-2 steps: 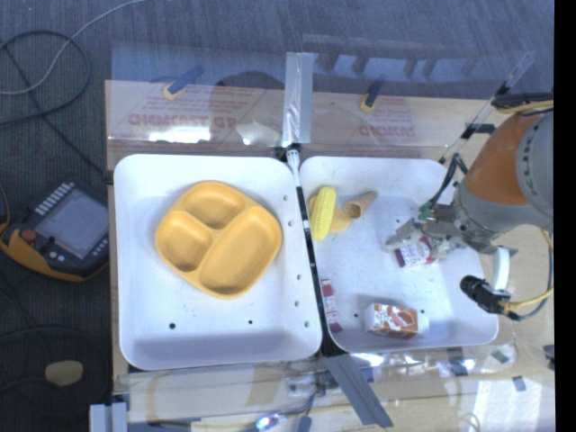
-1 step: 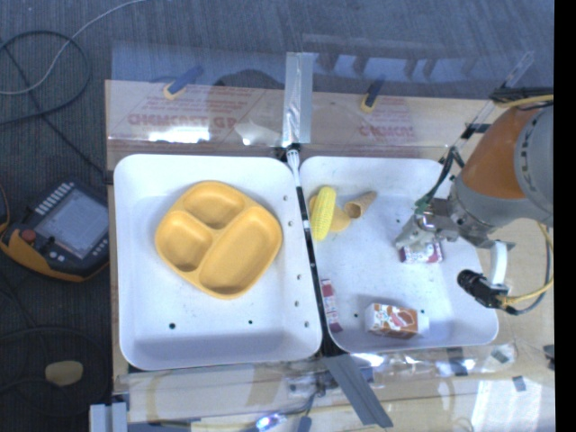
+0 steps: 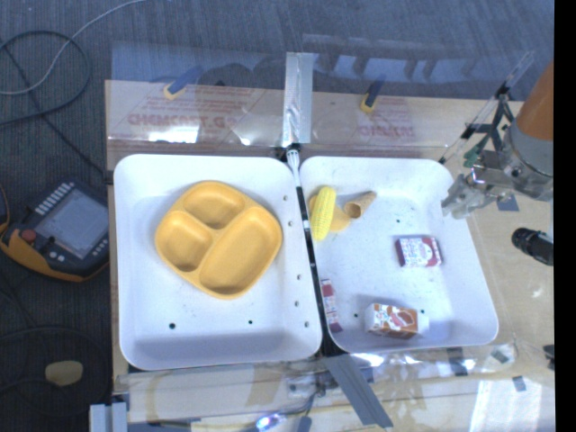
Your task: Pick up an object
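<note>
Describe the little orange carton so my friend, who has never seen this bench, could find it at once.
Look in the right-hand white bin, along its near edge. There the orange carton lies flat near the middle of that edge. The red-brown packet lies farther back and is darker, while the corn cob is yellow.

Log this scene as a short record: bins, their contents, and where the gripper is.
left bin: holds a yellow divided plate
right bin: holds four loose items
corn cob: far left corner, by the divider
ice cream cone: just right of the corn cob
dark red packet: right of centre
orange carton: near edge, lying flat
gripper: over the right bin's far right rim, nothing seen held
</note>
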`<state>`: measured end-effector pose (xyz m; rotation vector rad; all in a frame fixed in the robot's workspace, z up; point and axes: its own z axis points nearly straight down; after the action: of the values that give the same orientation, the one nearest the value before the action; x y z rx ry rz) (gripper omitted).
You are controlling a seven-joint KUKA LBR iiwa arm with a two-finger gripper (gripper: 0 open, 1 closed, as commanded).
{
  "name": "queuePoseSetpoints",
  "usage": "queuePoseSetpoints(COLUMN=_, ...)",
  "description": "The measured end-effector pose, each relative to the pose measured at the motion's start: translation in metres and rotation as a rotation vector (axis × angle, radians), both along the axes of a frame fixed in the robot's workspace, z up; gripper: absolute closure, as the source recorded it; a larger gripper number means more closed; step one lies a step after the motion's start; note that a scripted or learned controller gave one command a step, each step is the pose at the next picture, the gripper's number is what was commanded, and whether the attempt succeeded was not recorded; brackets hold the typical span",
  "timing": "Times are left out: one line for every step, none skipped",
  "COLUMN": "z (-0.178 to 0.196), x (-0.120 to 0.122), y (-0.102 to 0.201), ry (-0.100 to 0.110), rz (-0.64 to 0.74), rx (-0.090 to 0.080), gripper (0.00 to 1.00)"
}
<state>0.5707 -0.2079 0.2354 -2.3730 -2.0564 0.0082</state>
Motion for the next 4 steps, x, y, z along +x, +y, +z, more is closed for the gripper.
queuePoseSetpoints(z=0.0, x=0.0, y=0.0, ry=0.001, rz=-0.001, rx=0.0, gripper=0.0)
queuePoseSetpoints(z=-0.134, x=-0.007, y=0.003, ry=-0.001, rz=0.009, rx=0.007, gripper=0.0)
queuePoseSetpoints(z=-0.145, x=-0.013, y=0.015, ry=-0.015, rz=0.061, rx=-0.009, gripper=0.0)
queuePoseSetpoints(z=-0.138, x=-0.014, y=0.017, ry=-0.009, rz=0.063, rx=-0.004, gripper=1.0)
